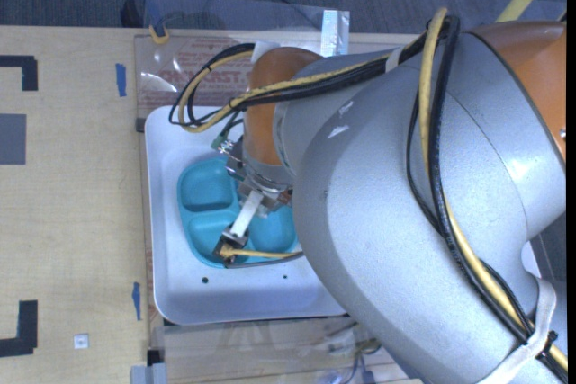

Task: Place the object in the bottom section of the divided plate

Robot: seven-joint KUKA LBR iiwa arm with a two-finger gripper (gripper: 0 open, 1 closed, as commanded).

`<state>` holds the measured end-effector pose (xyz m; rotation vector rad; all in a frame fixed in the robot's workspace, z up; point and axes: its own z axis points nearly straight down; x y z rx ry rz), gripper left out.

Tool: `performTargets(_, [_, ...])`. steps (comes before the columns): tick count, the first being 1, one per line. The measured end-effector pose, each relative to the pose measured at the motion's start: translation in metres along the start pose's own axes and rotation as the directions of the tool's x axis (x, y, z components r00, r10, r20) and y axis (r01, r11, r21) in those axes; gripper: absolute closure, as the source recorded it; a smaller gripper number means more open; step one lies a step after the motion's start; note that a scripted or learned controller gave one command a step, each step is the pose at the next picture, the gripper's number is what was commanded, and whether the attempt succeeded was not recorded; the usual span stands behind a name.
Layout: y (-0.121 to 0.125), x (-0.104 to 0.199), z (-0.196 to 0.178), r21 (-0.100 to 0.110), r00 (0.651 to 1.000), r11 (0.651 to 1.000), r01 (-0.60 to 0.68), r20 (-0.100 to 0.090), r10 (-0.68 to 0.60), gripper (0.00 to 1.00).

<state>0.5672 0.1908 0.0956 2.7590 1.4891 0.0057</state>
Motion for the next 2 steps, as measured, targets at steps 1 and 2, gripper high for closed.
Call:
performTargets(1, [-0.0404, 0.0176, -0.1173, 0.006, 0.995, 0.995, -0.098, -0.008, 0.098, 1.00])
performTargets(2, [-0.0401, 0.0144, -0.1119, 0.009, 0.995, 0.995, -0.101, 0.003, 0.101, 0.00])
